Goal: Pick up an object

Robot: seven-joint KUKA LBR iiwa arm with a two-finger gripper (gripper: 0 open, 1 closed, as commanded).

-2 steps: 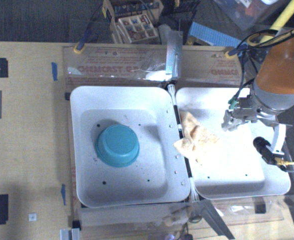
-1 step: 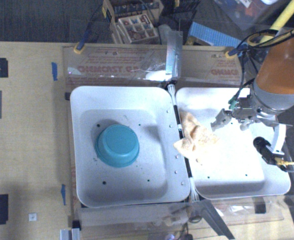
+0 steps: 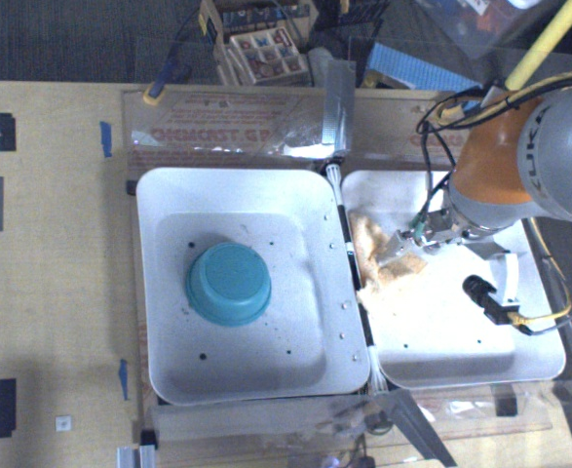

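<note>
Camera view: tan crumpled thing [image 3: 378,259] in right bin [image 3: 461,351] lies just beside the jaws, whose spread cannot be told

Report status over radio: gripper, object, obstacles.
Gripper low in right white bin, at crumpled tan soft object. Hold unconfirmed. Round teal plastic bowl apart in left white bin.

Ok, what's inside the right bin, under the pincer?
A tan lump lies in the right bin, against the wall next to the other bin. The pincer covers the lump's near edge, so contact there cannot be seen.
</note>
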